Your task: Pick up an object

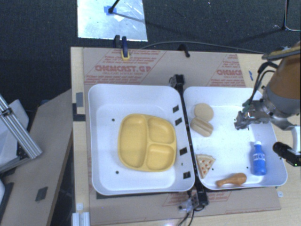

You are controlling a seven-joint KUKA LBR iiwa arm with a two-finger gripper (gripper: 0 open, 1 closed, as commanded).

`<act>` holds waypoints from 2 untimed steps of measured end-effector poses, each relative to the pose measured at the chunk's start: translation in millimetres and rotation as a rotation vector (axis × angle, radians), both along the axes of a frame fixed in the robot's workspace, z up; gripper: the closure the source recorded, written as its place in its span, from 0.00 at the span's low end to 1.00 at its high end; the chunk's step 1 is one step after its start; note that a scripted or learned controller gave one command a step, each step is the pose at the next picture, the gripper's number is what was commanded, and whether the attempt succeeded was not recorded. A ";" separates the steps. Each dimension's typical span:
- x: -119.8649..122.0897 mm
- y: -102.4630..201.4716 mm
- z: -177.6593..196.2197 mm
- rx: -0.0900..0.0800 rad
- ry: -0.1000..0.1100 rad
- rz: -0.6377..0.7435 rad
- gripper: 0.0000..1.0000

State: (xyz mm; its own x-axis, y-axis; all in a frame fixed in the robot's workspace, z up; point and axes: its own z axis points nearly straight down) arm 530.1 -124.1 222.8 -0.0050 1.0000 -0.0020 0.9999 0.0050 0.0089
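Observation:
The right bin (225, 102) holds a tan round bread piece (203, 111) and a tan sliced bun (201, 126) near its left wall. A waffle-like wedge (204, 164) and a brown drumstick (232, 179) lie along its front edge, and a blue bottle with a white cap (258, 158) lies at the right. My gripper (243, 122) hangs above the bin's bare middle-right floor, just up and left of the bottle, with nothing visible between its fingers.
The left bin (101, 102) holds a yellow divided plate (146, 141). A black divider with clips (182, 126) runs between the bins. The arm's orange band and grey wrist (284, 88) reach in over the right bin's far right corner.

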 end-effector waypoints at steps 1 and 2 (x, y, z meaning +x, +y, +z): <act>1.9 -0.4 54.2 0.000 0.001 0.001 1.00; 13.5 48.2 47.4 0.003 0.006 0.004 1.00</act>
